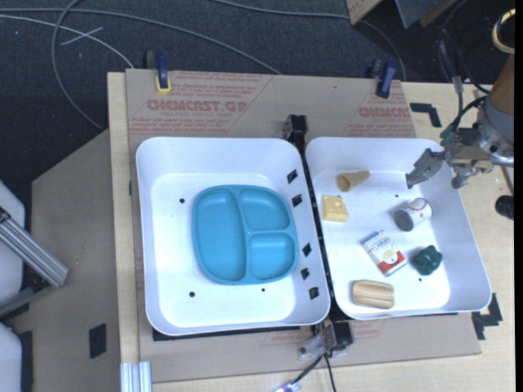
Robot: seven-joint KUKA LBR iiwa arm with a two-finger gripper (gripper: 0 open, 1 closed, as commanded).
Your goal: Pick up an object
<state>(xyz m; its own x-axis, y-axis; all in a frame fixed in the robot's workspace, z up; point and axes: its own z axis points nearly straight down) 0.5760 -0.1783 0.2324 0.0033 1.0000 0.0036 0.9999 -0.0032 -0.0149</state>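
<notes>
The gripper (442, 170) hangs over the right bin's (472, 243) far right corner. Just below it in view lie a ball (419, 209) touching a pebble (404, 219). To its left lies a cone (353, 180), a block (334, 209) nearer. Farther down lie a carton (384, 252), a toy (426, 260) and a bun (372, 294). Well left, a tray (243, 233) sits in the left bin (155, 219).

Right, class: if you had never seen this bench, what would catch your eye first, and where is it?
The blue divided plate stands out first, lying alone in the left white bin. Next come the small things scattered in the right white bin: a red and white packet, a dark green toy, a bread roll. The gripper hangs open above that bin's far right corner, holding nothing.
</notes>
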